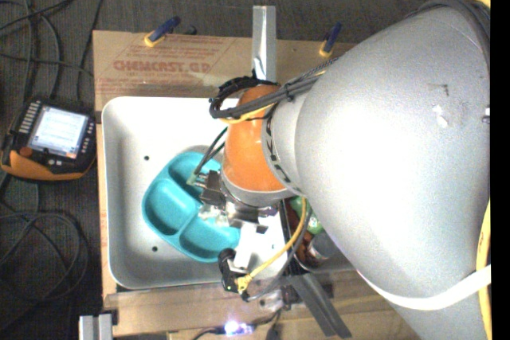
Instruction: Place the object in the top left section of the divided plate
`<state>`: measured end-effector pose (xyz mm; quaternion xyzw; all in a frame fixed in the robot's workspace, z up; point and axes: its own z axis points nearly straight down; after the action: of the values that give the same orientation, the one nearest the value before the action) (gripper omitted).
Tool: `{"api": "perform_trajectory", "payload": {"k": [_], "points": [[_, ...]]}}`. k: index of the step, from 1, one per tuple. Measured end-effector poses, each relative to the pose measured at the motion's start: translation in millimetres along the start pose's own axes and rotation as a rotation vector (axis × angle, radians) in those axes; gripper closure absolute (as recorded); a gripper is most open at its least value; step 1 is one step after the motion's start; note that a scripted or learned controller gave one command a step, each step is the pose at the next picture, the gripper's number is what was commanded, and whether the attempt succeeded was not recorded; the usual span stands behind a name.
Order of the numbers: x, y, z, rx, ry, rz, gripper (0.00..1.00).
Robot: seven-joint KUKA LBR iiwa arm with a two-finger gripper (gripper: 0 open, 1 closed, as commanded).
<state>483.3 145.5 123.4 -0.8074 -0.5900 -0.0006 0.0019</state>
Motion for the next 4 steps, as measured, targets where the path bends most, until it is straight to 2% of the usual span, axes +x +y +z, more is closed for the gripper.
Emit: {"api": "perform_trajectory", "payload": {"k": [1, 2, 3, 4], "points": [[-13.8, 5.1, -133.0, -0.001, -0.008, -0.185, 1.00], [26.6, -9.2, -88.7, 0.002, -0.010, -0.063, 1.00], [-42.7, 13.8, -115.5, -0.001, -0.008, 0.081, 1.00], [13.7, -5.5, -68.8, 0.003, -0.008, -0.068, 1.00]]}}
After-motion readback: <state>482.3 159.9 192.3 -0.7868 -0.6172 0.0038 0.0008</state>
